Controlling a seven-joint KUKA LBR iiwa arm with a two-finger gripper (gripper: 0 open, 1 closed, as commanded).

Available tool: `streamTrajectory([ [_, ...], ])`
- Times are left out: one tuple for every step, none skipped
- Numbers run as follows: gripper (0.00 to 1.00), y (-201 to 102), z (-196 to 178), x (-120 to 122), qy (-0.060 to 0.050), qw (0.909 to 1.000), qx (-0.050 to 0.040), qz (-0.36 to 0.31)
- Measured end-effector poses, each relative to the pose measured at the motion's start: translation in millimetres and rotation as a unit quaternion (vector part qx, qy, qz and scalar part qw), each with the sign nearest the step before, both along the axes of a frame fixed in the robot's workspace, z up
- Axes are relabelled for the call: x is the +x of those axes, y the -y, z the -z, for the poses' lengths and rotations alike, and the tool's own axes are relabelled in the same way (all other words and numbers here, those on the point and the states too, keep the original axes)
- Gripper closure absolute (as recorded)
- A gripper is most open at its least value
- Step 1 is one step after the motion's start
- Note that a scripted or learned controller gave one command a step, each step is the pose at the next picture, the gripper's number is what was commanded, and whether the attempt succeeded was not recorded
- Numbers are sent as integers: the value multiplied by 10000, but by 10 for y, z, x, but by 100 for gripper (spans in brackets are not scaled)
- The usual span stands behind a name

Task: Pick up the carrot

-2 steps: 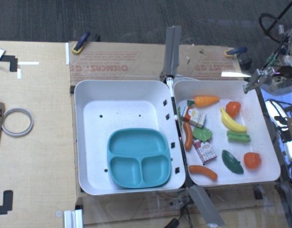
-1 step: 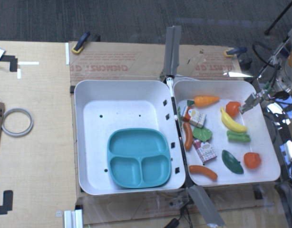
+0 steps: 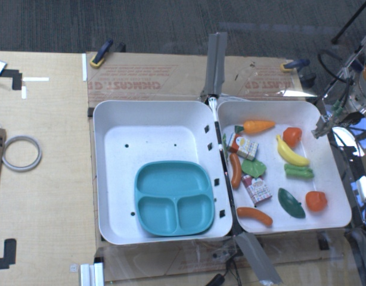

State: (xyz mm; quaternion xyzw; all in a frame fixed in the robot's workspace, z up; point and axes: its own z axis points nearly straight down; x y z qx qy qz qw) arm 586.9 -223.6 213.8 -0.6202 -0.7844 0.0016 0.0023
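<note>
The carrot (image 3: 258,126) lies untouched at the right bin's (image 3: 344,202) far end; the gripper (image 3: 323,126) hovers near the rim, its grip state indiscernible, pickup yet to begin

The arm (image 3: 350,91) reaches in from the right edge, partly cut off by the frame. Its gripper (image 3: 322,130) hangs low at the upper right, tip pointing down and left (too small and blurred to tell how it stands), with cables looped above it.
</note>
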Motion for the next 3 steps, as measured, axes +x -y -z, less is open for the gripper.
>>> streamTrajectory([
  [100, 8, -63, 9, -11, 10000, 0, -1],
  [0, 7, -63, 8, -12, 10000, 0, 1],
  [100, 16, -129, 17, -21, 10000, 1, -1],
])
